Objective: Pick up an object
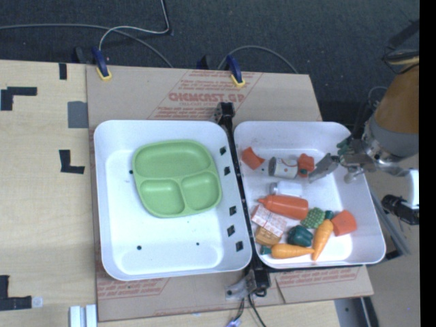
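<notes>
Toys (293,220) fill right bin (368,203); cardboard (204,97) reads "CHEMCAST GP".

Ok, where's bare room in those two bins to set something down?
Left bin: bare floor in front of the green plate, toward the near wall, and a strip at its left. Right bin: a small patch near the back wall. Its near half is crowded with toy food, and the gripper hangs over its middle.

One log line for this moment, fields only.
gripper: over right bin, nothing seen held | toys: in right bin | green plate: left bin

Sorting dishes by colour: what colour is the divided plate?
Light green; the divided plate shows in the camera view.
</notes>
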